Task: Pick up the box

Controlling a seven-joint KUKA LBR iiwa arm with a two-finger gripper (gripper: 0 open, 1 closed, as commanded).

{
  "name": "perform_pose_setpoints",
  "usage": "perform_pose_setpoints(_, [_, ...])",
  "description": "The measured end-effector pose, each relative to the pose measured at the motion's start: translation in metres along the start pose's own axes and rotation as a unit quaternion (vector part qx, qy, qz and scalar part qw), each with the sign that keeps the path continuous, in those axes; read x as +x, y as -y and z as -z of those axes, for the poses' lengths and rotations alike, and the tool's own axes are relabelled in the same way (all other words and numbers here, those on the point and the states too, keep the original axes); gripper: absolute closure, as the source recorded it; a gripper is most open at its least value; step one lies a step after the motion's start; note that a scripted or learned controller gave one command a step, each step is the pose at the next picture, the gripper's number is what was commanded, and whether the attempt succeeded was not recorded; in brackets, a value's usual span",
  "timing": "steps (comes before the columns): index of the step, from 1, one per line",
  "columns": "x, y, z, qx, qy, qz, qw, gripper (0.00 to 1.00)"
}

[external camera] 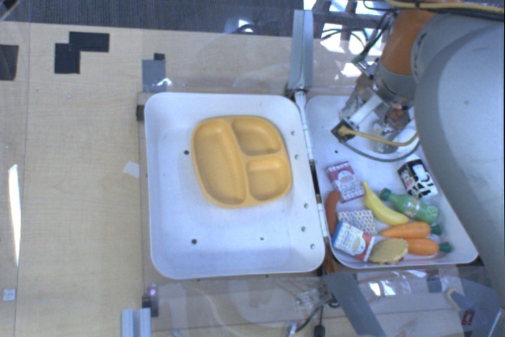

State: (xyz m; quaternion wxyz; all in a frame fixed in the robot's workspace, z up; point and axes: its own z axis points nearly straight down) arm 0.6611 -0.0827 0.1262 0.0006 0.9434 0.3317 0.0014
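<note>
A small red and white box (345,180) lies in the right bin (319,110), near its left wall. A second, colourful box (354,235) lies at the bin's front, tilted against other items. My gripper (377,125) hangs over the back of the right bin, above and to the right of the red and white box, apart from both boxes. A yellow cable loops below it. I see nothing held in it.
Around the boxes lie a banana (379,206), a green bottle (412,206), two carrots (408,231), a tan lump (388,251), a red piece (332,211) and a black and white can (417,178). The left bin (170,249) holds a yellow divided plate (241,159).
</note>
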Motion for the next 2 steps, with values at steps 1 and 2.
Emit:
perform_pose_setpoints(1, [-0.032,0.037,0.086,0.000,-0.001,0.029,0.9996,0.00])
perform_pose_setpoints(2, [-0.022,0.085,0.058,0.001,0.001,0.057,0.9984,0.00])
